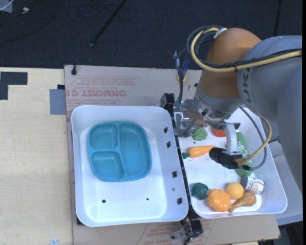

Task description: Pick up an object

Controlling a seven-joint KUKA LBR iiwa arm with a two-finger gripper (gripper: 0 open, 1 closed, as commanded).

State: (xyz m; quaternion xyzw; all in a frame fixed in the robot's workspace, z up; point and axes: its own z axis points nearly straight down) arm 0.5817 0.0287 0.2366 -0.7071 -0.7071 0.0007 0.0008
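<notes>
Legend: the two white bins, seen from above at a slant. My gripper (185, 120) hangs at the far left corner of the right bin (273, 188), close against the wall that meets the left bin (122, 203). Whether it is released or clenched I cannot tell, since my wrist covers it. Just beside it lies a small green leafy toy (199, 133). Toward the near edge from that lies an orange carrot (201, 151), its green end pointing at the left wall. A red piece (219, 132) shows partly under my wrist, toward the far edge. A green object (243, 148) lies nearer the right wall; its shape is unclear. Grouped along the near edge are a dark green lump (199, 190), an orange fruit (219, 201), a yellow ball (235, 190), a tan pear-shaped piece (245, 201) and a small can (255, 186), the last four touching or nearly so. The left bin carries a blue three-compartment plate (120, 151), set toward its far edge.
</notes>
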